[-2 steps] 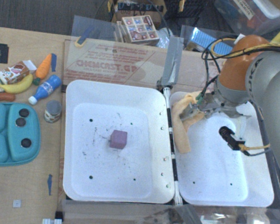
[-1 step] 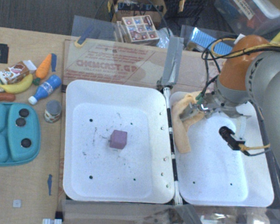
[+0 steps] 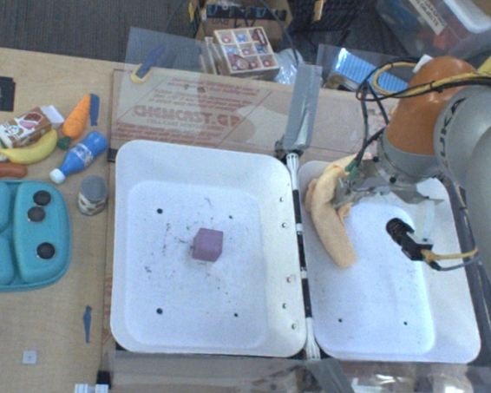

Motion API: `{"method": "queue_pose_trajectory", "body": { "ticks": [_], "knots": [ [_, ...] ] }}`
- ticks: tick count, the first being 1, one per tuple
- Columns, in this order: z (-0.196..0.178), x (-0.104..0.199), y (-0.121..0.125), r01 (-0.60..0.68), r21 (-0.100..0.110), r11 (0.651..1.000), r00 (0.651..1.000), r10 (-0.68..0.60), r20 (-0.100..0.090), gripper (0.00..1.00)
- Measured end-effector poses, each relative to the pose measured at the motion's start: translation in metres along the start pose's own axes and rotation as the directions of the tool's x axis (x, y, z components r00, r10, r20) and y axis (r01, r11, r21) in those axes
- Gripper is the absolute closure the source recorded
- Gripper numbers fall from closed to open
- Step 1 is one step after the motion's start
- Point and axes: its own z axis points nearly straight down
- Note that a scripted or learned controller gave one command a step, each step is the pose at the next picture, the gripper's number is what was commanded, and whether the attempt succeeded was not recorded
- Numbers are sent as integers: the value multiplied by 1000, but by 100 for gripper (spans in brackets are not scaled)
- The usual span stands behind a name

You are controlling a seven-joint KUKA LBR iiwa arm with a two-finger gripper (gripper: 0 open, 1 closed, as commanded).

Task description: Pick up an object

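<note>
Purple cube (image 3: pixel 207 245): small, matte block, resting flat on one face, slightly left of the middle of the left white bin (image 3: pixel 129 310), apart from every wall.

Banana-shaped object (image 3: pixel 328 219): pale yellow-tan, long, curved; lies flat, running from the upper end down to a blunt tip, to the right of the left white bin, just past the shared rims.

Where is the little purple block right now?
The purple block sits near the middle of the left bin, alone, across the divider from the banana in the right bin.

Fixed overhead camera, slanted, facing both bins (image 3: pixel 135 167)
</note>
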Motion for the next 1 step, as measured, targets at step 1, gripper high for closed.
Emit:
{"method": "queue_pose_trajectory", "body": {
  "ticks": [1],
  "knots": [
    [-87,25,4,45,4,999,999,-45,-1,100]
  ]
}}
